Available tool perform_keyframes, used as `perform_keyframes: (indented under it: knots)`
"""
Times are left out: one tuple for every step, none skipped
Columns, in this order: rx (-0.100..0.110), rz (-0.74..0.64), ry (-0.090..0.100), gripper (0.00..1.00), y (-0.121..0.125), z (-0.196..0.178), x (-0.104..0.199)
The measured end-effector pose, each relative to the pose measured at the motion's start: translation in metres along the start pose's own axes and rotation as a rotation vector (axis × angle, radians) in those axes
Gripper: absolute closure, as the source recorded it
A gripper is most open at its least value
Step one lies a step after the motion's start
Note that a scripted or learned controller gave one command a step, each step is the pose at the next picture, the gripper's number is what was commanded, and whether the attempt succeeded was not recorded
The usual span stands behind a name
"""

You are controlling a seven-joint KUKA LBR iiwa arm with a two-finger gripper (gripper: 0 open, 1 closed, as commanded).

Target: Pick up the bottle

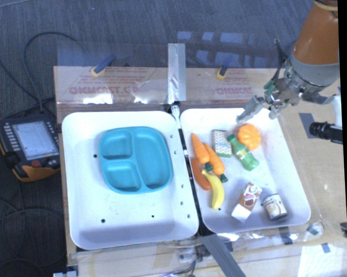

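The tool (254, 110) hung over the right bin's (296, 181) far edge; its grip could not be made out. The bottle (243, 152) lay just nearer, long axis running near-right.

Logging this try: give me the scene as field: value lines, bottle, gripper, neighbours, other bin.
bottle: green bottle, lying tilted in right bin
gripper: gripper over the bin's far rim, holding nothing
neighbours: orange fruit touching bottle's top end; small box to its left
also in bin: carrots, banana, carton, can
left bin: blue divided plate
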State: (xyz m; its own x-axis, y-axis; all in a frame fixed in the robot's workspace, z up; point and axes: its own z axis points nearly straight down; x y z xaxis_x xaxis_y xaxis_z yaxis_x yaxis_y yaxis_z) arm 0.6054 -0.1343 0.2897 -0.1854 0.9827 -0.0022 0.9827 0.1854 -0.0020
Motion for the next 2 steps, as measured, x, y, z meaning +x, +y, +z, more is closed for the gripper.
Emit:
perform_keyframes:
  knots:
    - [0.0,-0.099,0.002,0.0,-0.017,0.018,0.031]
    - [-0.001,-0.152,0.002,0.0,-0.054,-0.029,0.12]
